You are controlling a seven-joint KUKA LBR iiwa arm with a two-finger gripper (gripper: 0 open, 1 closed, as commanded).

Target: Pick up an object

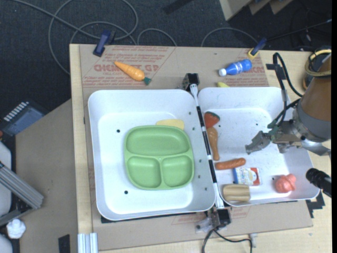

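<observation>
End effector [258, 143]: over right bin [263, 101], finger state I cannot tell.
Sausage [230, 164]: I judge light, smooth; grip midway.

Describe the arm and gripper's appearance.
The arm is thick and rounded, orange-brown above a grey wrist section. Black cables loop along its side towards the wrist. The gripper is dark grey metal, narrow and angular, far slimmer than the arm.

Yellow item [170, 124] half under green tray [158, 157]

Grey arm [316, 121], orange band, black cables, dark grey tool [256, 143].
</observation>
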